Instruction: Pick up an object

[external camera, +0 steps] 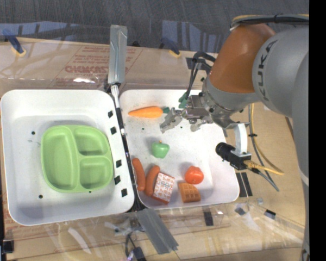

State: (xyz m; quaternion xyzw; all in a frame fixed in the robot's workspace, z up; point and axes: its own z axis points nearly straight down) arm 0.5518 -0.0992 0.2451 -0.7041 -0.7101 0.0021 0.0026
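In the right bin (223,186) lie an orange carrot (145,112) at the far left, a green pepper (160,149) in the middle, and a red tomato (194,174) toward the front. A waffle (188,192), a small printed box (163,186) and two sausages (144,176) sit along the front edge. My gripper (180,125) hangs over the bin's far half, just right of the carrot's green tip and above the pepper. Its fingers stand open with nothing between them.
The left bin (16,200) holds a green divided plate (76,157). A grey divider strip (117,53) runs between the bins at the back. The arm's black cable fitting (231,154) overhangs the right bin's right wall.
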